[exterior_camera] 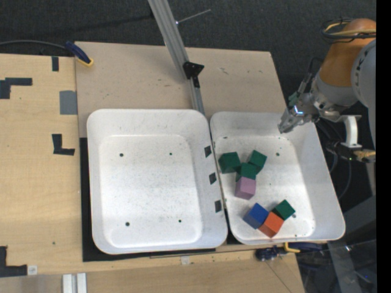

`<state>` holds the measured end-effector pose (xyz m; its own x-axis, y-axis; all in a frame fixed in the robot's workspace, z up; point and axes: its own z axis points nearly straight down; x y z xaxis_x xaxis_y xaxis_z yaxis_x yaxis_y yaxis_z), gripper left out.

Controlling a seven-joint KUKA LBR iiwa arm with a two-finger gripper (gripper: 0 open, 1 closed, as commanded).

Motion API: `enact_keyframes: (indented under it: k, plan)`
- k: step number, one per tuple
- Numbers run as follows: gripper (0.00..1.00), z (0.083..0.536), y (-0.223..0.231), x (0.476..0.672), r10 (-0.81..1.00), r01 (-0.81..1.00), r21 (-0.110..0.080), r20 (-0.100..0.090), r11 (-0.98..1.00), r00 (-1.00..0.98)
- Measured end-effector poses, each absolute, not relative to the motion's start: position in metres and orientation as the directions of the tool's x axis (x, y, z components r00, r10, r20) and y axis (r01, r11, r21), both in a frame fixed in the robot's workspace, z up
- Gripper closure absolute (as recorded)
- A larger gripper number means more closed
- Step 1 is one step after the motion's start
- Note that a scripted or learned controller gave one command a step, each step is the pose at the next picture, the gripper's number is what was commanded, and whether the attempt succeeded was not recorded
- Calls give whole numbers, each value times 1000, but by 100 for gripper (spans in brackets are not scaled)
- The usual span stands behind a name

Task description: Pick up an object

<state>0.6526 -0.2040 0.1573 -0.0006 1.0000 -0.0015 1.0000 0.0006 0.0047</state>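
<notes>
The tabletop (153, 84) is pale wood board, light brown, with black tape marks and a grey patch toward the left of the frame. Behind it, along the top, lies dark carpet-like floor. A silver pole (166, 23) slants down from the top centre to a black bracket (193, 70) near the bins' upper edge. A blue and yellow clamp (79, 52) sits at the upper left corner of the board, and another one (276, 251) shows at the bottom edge below the right bin.

Two shallow white bins sit side by side on a black mat. The left bin (98, 163) fills the middle of the frame; its floor is speckled with small dark dots. The right bin (324, 188) holds the blocks. In its centre a dark green block (230, 162) lies beside two more green blocks (257, 160) (248, 170), which touch each other, and a purple block (245, 187) sits just below them. Lower down, a blue block (256, 215), an orange block (272, 224) and a green block (284, 209) cluster together, touching.

The arm (345, 72) comes in at the upper right of the frame. The claw (289, 123) hangs over the right bin's upper right rim, well apart from the blocks. Whether it is wide or narrow cannot be told, and nothing is seen in it.
</notes>
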Motion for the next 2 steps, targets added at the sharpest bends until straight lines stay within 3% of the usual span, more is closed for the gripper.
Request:
enact_keyframes:
  k: [2]
  plan:
    - [100, 258, -198, 650, 1000, 1000, 6, -2, 2, -2]
